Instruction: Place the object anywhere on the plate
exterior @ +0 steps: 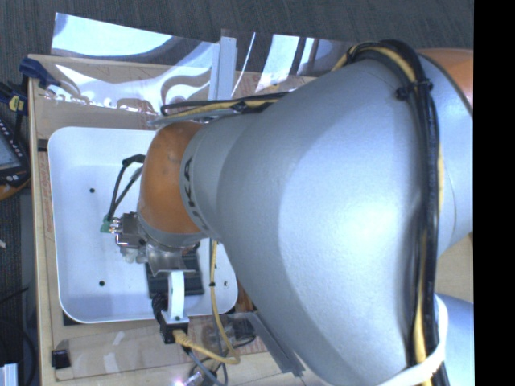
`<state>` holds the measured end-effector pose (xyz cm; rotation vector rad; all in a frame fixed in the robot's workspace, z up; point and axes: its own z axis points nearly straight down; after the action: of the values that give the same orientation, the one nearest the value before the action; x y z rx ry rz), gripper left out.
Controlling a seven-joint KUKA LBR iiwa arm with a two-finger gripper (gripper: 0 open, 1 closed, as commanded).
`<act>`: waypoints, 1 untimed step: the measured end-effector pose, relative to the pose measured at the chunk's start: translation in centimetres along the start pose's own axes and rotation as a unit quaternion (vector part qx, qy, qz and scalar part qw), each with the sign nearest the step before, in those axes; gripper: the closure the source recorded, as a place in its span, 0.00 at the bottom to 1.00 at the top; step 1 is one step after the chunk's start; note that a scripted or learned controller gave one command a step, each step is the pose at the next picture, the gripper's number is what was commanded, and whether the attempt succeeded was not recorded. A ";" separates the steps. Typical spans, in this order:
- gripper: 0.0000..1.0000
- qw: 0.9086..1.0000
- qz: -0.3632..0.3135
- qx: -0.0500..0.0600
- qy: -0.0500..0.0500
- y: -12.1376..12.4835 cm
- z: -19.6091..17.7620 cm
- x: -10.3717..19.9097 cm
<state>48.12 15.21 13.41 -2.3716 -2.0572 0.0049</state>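
Observation:
The grey arm with its orange band reaches in from the right and covers most of the view. Its wrist hangs over the right half of the left white bin. The gripper shows as a silvery body with a small green connector just below the orange band, low over the bin's floor. The wrist hides whatever lies under it. The bare floor of the bin to the left of the gripper carries two small dark dots.
A wooden frame borders the bin on the left and front. Shiny clear sheeting stands along the back. Dark gear sits off the bench at the far left. Loose cables lie by the front edge.

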 end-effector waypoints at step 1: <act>1.00 0.998 -0.067 -0.001 0.000 0.8 -5.7 -9.0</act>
<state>47.63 6.15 19.15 -2.2281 -2.2133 0.0026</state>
